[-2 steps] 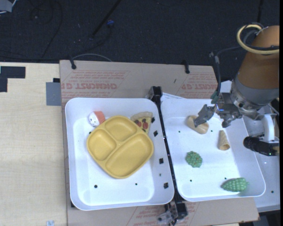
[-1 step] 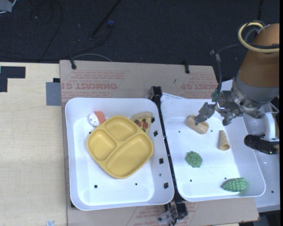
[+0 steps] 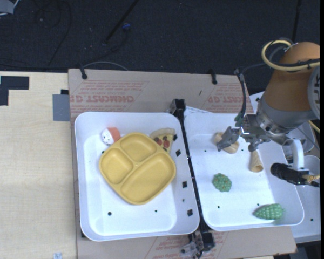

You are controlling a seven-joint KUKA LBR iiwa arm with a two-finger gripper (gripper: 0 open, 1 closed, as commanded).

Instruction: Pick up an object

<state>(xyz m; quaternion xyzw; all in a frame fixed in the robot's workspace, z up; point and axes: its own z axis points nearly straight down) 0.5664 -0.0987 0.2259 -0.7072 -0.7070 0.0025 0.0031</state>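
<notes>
Camera view: a slanted look down on a tabletop (image 3: 27,166) carrying two shallow white bins side by side.
Arm: grey with an orange band (image 3: 291,85), reaching in from the right over the right bin's upper part.
Tool (image 3: 233,139): low over the upper left part of the right bin (image 3: 248,220); its grey fingers point left and appear spread, one of them lying across a tan piece.
Tan piece (image 3: 230,146): rounded, just under the fingertips; touching or nearly so, but I cannot tell whether it sits between the fingers.
Cone (image 3: 256,162): tan, lying just right of and below the tool, apart from it.
Green ball (image 3: 222,182): bumpy, near the right bin's middle.
Green bunch (image 3: 269,212): paler, in the right bin's lower right corner.
Left bin (image 3: 97,220): holds a yellow divided tray (image 3: 137,167), tilted at an angle.
Pizza slice (image 3: 163,139): at the tray's upper right edge.
Small toy (image 3: 110,136): white and orange, at the tray's upper left.
</notes>
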